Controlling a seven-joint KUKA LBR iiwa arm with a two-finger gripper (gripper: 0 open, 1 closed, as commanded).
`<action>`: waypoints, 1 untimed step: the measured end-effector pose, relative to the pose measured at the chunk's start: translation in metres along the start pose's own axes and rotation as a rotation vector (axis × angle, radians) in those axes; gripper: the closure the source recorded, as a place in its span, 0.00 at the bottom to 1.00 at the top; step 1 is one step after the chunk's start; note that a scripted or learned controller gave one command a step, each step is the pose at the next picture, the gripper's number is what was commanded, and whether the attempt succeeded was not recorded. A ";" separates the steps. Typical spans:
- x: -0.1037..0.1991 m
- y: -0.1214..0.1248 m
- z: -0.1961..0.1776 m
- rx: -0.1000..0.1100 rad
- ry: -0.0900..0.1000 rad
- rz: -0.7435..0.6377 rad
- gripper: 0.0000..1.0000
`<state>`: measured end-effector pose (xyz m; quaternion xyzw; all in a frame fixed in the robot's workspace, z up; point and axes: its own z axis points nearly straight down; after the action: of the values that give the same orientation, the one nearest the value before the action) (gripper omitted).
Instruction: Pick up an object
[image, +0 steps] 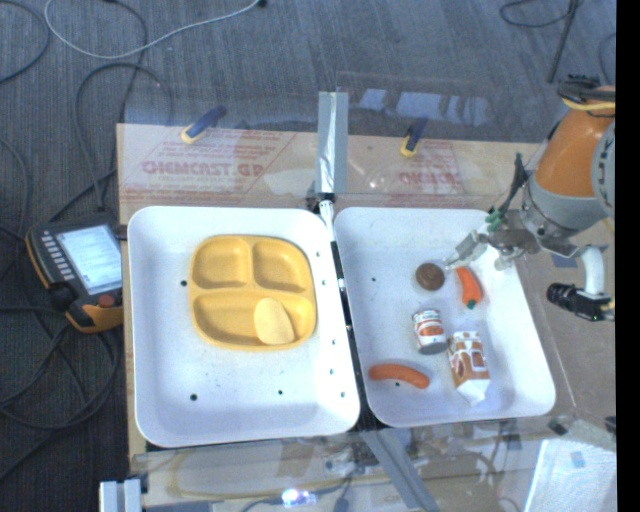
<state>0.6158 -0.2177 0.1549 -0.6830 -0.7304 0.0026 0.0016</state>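
Note:
My gripper (483, 255) hangs over the back right of the right bin (530, 330), open, with nothing between its fingers. Just below it lies a small orange carrot (469, 287), and a brown round disc (430, 276) rests to the carrot's left. Nearer the front stand a small can (429, 330) with a red-and-white label and a red-and-white carton (468, 365) lying on its side. A reddish sausage (399, 376) lies at the front left of this bin.
The left bin (160, 330) holds a yellow divided plate (253, 290) with a pale round piece (273, 322) in its front right section. A metal divider (331, 150) rises behind the bins. A tablet-like pendant (80, 262) sits off the bench's left.

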 end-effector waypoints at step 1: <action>0.000 0.006 0.050 -0.025 0.002 -0.052 0.00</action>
<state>0.6214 -0.2174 0.1045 -0.6640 -0.7477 -0.0071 -0.0063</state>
